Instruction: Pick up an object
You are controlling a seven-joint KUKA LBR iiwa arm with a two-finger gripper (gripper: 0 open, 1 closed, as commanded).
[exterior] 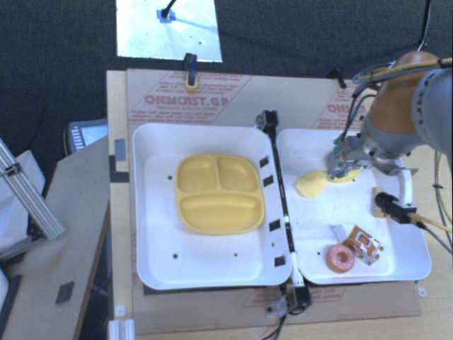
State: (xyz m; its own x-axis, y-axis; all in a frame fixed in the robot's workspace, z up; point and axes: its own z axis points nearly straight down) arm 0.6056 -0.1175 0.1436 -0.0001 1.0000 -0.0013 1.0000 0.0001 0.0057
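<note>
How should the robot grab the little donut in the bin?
The donut lies flat in the right bin, so probably straight down from above, pinching across its ring. A patterned piece sits close on its right, so fingers fit better on the other sides.

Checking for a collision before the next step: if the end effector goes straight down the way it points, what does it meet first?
Most likely the yellow banana-shaped piece directly under the end effector, with the pale yellow lump just beside it to the camera's left. How much gap remains is unclear from this slanted view.
</note>
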